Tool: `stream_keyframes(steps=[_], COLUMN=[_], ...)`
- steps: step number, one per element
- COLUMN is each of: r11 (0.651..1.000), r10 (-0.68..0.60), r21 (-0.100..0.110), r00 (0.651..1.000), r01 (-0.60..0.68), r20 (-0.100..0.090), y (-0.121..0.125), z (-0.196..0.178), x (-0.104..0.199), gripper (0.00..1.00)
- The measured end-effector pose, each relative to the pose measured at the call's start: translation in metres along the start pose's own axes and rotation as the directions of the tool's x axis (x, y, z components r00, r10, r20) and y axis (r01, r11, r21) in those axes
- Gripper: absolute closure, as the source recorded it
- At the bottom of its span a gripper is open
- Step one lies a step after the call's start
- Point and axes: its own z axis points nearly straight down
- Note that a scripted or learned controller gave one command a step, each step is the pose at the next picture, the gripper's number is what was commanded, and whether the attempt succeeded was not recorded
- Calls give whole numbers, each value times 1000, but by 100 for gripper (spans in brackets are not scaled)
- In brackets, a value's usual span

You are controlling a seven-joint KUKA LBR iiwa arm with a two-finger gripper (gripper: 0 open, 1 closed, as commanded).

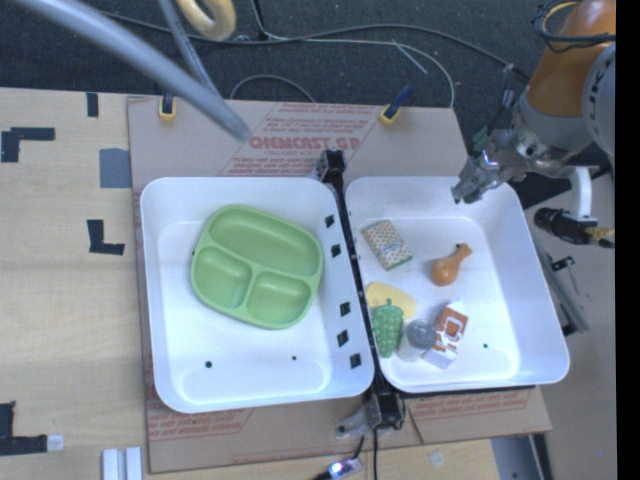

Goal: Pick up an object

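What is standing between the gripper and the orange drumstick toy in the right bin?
Nothing visible. The gripper sits over the far right corner of the right bin, and the orange drumstick toy lies on bare white floor nearer the camera. The small patterned box lies off to the left, apart from that path.

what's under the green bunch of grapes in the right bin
The green grapes lie partly on a yellow piece, whose upper edge sticks out above them. How far the yellow piece reaches underneath is covered.

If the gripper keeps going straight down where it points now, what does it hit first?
Most likely the upper right rim of the right white bin; the gripper hangs over that corner. Depth is unclear from this slant.
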Motion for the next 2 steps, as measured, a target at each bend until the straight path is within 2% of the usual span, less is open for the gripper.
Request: stream_keyframes(steps=[1,2], r11=[1000,1000], r10=[0,-4], r21=[5,8], r00=[1000,1000], r01=[0,4], r20=[-1,-3], y=[0,-14], z=[-3,5], x=[1,53], gripper=[100,100])
